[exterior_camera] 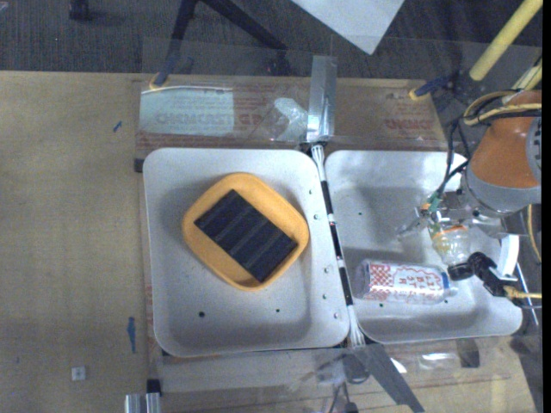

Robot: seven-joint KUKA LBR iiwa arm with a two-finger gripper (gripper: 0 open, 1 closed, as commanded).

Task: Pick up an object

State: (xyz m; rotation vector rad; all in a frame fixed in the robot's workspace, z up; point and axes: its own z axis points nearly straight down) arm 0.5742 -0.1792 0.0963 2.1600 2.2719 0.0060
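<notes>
A brown surface (69,231) carries two bins. The left bin (172,317) holds an orange pad (245,231). In the right bin (379,179) a packet (403,281) lies near the claw (441,222), whose grip I can't tell; best to descend squarely over the packet's middle.

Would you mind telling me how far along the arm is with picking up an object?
Nothing looks lifted yet: the orange pad with dark panel lies in the left bin, and the red-and-white packet lies flat in the right bin. In hand: the gripper is down inside the right bin, above the packet, beside a small clear item. A visible grasp and lift remain.
</notes>
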